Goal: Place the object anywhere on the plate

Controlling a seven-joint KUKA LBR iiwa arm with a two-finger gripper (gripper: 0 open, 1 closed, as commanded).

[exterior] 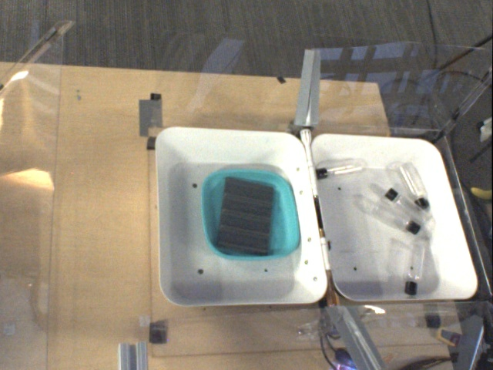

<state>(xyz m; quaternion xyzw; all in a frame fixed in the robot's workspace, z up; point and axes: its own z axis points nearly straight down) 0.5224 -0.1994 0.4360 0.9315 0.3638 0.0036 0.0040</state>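
Camera view shows you the dark ridged block point(246, 215) lying flat on the teal plate point(289, 222) in the left bin point(177, 206). Several clear tubes point(412, 182) with black caps lie scattered in the right bin point(370, 272). You cannot tell the gripper's state.

A dark ridged block point(246, 215) lies on the teal plate point(288, 220).

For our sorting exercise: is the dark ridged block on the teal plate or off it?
On it. The dark ridged block lies flat inside the teal plate, in the left bin; teal rim shows all around it.
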